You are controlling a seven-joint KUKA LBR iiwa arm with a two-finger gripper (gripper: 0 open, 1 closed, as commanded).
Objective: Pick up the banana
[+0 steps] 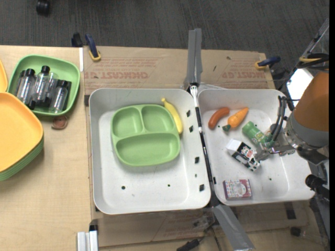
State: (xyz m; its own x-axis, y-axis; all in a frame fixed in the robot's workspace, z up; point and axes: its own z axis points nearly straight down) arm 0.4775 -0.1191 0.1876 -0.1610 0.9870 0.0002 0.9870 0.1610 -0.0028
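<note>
Gripper (268, 149): low in right bin (293, 190), near green bottle (254, 133); fingers open or shut, cannot tell
Beside it: black-white packet (244, 154) just left
Further left in same bin: carrot (237, 117), sausage (218, 117); pink box (237, 189) toward front
Banana (174, 115): left bin (141, 192), touching right edge of green divided plate (146, 135), well apart from gripper
</note>
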